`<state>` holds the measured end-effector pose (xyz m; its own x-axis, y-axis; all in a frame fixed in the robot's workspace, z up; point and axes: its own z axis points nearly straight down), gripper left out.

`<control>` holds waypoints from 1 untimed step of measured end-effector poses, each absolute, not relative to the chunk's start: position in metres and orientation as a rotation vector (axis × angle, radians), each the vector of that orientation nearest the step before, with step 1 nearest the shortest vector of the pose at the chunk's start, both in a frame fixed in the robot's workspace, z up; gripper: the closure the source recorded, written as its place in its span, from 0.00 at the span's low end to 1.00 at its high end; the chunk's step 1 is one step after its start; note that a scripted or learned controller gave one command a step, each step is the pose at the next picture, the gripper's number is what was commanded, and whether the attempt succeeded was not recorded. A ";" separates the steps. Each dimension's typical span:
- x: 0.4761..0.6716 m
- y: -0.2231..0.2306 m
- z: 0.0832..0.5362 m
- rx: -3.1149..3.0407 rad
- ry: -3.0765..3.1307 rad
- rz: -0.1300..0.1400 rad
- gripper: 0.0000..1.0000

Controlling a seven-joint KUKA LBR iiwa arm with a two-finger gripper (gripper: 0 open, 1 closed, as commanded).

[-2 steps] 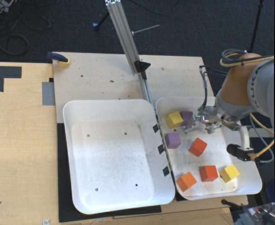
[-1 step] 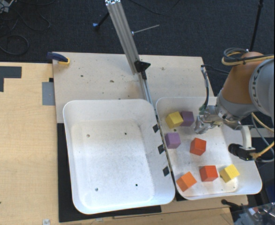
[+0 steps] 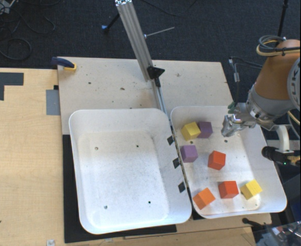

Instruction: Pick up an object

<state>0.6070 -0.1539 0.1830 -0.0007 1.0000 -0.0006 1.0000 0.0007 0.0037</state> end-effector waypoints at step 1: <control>0.608 -0.155 0.234 2.219 2.220 0.003 1.00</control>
